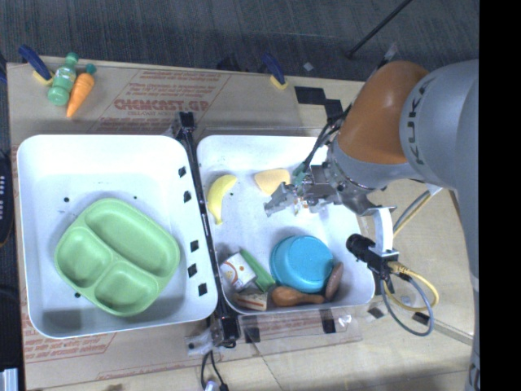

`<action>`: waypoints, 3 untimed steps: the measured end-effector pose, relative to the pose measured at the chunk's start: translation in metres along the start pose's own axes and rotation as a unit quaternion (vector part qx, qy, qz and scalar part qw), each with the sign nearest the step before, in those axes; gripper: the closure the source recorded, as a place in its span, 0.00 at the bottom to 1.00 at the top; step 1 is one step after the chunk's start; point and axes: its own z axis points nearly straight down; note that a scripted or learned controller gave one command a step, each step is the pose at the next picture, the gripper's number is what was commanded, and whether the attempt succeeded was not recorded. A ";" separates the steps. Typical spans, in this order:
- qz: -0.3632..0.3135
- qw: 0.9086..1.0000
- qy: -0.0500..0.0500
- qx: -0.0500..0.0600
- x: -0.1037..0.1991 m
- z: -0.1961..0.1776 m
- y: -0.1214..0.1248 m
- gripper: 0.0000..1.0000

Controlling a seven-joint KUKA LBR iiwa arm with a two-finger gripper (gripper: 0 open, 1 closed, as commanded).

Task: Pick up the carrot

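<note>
Two white bins fill the middle of the frame, and the carrot (79,94) lies in neither: it rests on the cardboard bench top (155,96) at the upper left, beyond the far rim of the left bin (32,218). The gripper (281,202) hangs over the right bin (244,149) near the frame's centre, so the carrot lies well apart from it, up and to the left, across the whole left bin. The carrot's long axis runs on a slant, green top toward the upper right and tip toward the lower left. Whether the gripper is spread or pressed together cannot be told; nothing shows between its tips.

The arm (391,120) enters from the right, its orange band at the upper right. In the left bin sits a green divided plate (118,255). In the right bin a blue bowl (303,263) lies at the lower middle, a banana (218,195) by the left wall, and a pale yellow wedge (271,179) just beside the gripper.

Touching the carrot's left side is a green bottle-like toy (61,84), likely the main obstacle to a clean grasp; a blue clamp (34,62) lies just beyond.
</note>
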 end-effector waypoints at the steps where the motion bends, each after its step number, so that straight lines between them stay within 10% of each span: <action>1: 0.007 1.000 -0.004 -0.012 -0.039 0.099 0.074 0.00; 3: 0.082 0.997 -0.002 -0.003 -0.037 0.117 0.126 0.00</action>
